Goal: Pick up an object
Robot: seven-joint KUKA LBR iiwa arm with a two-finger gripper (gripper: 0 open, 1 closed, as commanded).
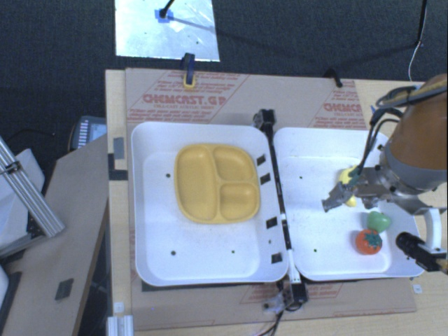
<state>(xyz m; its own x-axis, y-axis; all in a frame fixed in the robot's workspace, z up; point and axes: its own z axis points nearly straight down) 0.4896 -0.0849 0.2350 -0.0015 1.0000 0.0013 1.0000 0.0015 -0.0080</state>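
Brown board (231,93), printed with red lettering, is laid over the desk (115,187), and two white bins are set on it side by side. A yellow tray (215,183) with three compartments is seen in the middle of the left bin (154,257). In the right bin (308,257), three small things are gathered toward the right edge of the desk: a yellow piece (346,176) partly hidden by the gripper, a green piece (379,220) nearer the front edge, and an orange-red ball (369,241) touching the green piece on its front side. A black strip with clips (274,201) is run between the two bins from back to front.

The arm (413,145) is reached in over the right edge of the desk, and the gripper (343,196) is held low over the right bin, just beside the yellow piece. Whether it is spread or pressed together cannot be told, and nothing is seen to be pinched.

Dark carpet (56,33) is seen beyond the back and left edges of the desk. A silvery sheet (165,19) is laid on the carpet past the back edge, with a small blue mark (163,15) on it. An aluminium rail (28,194) and a lower brown surface (70,243) are seen off the left edge.
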